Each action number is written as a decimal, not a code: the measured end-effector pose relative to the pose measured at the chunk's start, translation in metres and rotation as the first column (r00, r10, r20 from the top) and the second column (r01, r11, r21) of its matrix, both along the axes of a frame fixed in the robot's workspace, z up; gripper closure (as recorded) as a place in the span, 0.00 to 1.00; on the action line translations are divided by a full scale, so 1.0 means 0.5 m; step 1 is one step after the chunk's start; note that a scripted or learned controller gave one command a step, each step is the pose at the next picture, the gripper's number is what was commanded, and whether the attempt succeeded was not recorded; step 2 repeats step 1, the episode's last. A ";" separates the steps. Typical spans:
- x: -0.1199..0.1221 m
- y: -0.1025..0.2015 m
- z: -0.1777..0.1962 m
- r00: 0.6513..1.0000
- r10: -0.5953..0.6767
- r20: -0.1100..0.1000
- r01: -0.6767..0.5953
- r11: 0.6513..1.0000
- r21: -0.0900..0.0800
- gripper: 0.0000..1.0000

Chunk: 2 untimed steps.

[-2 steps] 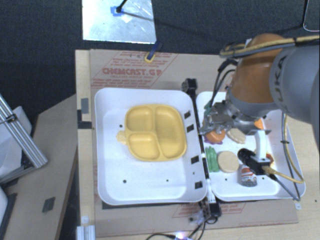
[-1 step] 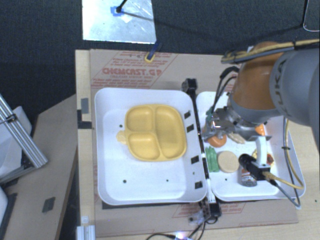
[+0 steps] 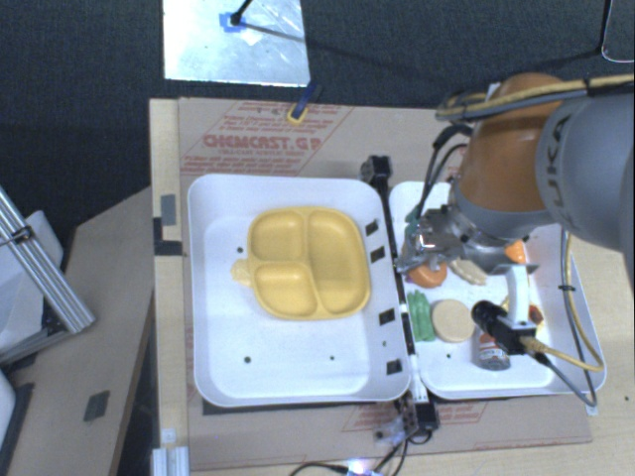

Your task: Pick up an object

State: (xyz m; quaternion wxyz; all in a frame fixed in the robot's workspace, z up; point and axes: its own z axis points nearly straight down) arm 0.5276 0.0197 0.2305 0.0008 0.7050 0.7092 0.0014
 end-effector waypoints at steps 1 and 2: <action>-0.002 -0.027 -0.032 1.000 -0.006 -0.004 0.006 1.000 -0.001 1.00; -0.002 -0.027 -0.032 1.000 -0.006 -0.004 0.006 1.000 -0.001 1.00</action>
